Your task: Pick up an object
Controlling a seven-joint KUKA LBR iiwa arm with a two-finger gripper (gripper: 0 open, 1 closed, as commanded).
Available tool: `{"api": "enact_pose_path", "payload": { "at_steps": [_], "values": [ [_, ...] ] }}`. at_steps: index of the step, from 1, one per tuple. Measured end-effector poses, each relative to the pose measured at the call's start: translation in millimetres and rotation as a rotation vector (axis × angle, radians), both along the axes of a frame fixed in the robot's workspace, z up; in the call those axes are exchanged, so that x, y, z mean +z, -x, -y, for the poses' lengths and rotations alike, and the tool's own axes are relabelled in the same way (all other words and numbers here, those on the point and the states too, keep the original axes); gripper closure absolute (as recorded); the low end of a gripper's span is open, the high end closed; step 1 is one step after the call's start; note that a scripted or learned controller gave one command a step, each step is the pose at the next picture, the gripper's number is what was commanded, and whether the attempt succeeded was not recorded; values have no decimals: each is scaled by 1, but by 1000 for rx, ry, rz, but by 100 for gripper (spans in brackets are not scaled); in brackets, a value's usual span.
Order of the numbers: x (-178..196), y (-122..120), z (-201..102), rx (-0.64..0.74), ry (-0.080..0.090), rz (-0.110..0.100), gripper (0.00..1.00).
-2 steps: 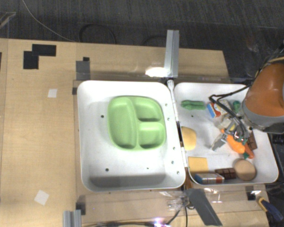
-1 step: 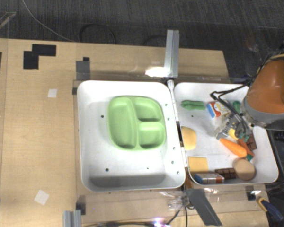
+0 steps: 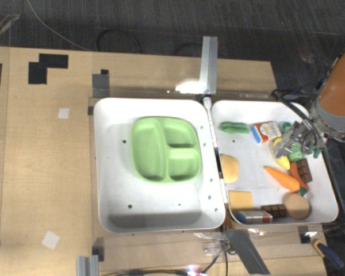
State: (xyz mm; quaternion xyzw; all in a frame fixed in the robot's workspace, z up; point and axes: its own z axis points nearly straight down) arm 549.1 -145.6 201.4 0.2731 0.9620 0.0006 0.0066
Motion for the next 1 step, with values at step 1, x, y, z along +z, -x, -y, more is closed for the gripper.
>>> {"api": "enact_pose_path", "payload": {
  "at_steps": [1],
  "values": [
    [29, 14, -78, -240, -5, -8, 100]
  ]
}}
